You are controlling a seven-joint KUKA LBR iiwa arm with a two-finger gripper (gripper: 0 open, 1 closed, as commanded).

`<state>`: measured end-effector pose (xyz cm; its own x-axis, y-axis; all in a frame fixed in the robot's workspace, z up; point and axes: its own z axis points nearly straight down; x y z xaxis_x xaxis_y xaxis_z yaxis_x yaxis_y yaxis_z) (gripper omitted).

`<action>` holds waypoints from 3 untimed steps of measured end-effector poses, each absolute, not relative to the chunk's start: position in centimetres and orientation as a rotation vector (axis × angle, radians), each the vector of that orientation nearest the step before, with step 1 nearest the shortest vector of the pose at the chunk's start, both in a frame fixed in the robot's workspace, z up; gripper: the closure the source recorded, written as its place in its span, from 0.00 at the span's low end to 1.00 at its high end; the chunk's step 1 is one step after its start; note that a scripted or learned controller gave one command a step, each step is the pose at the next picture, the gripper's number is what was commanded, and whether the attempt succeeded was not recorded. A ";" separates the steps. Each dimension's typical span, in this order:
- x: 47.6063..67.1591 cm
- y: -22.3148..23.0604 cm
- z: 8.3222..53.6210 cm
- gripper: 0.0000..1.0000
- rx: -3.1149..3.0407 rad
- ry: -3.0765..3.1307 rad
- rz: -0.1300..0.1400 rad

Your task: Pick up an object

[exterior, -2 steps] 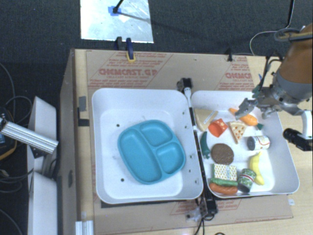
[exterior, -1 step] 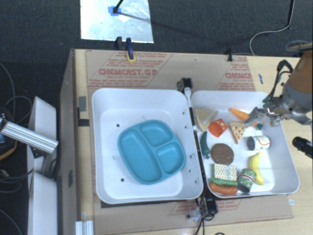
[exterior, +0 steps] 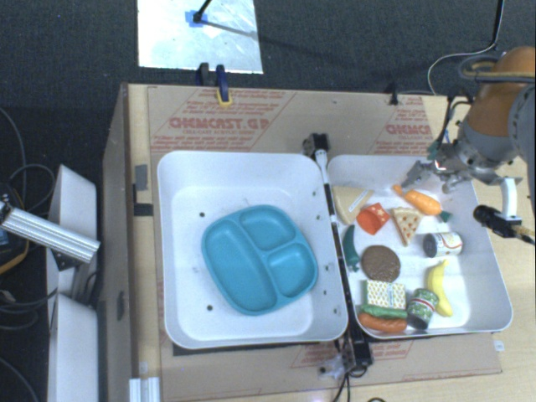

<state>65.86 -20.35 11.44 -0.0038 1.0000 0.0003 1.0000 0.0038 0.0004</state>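
Arm over right bin, nothing grasped.
The fingers point(exterior: 429, 172) stand wide apart above the right bin point(exterior: 494, 296); 1 carrot point(exterior: 419, 200) lies just below them, untouched.

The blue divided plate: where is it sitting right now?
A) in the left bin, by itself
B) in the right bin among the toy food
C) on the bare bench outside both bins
A: the blue divided plate lies flat in the left bin, while the toy food such as the banana is in the right bin.
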 end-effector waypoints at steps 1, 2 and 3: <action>61.9 -17.5 9.8 0.00 2.218 2.223 0.001; 62.0 -17.5 11.0 1.00 2.214 2.222 0.004; 62.0 -17.5 10.9 0.00 2.214 2.223 0.004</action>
